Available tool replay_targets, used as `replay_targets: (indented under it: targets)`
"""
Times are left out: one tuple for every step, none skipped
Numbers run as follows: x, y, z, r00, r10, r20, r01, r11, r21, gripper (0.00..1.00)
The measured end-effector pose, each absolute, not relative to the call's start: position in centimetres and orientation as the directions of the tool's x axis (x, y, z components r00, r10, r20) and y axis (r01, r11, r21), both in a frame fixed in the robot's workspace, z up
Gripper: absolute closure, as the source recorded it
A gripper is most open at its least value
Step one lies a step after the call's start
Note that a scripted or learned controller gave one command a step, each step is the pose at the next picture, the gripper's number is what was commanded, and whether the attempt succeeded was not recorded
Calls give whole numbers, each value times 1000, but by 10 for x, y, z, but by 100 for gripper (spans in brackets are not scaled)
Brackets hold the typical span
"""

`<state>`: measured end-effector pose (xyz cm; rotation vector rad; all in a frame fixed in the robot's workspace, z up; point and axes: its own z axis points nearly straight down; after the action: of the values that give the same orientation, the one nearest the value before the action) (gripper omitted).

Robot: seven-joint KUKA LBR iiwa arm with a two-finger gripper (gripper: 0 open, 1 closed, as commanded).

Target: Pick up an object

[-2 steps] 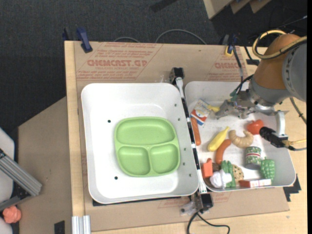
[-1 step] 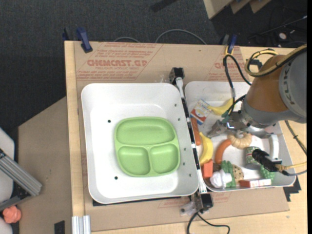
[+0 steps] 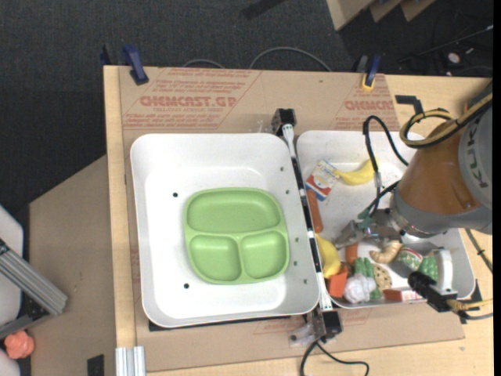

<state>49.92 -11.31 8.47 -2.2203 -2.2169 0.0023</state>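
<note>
Green tray (image 3: 235, 235): three compartments, lying in the left bin (image 3: 156, 171).
Right bin (image 3: 337, 143): banana (image 3: 356, 174) near its far end, toys (image 3: 356, 276) heaped at its near end.
Claw (image 3: 366, 229): low over the heap; whether open or gripping anything, cannot tell.
</note>
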Motion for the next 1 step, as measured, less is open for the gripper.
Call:
replay_targets:
  targets:
    - [505, -105, 85, 1, 1000, -3, 1000, -1, 4, 0]
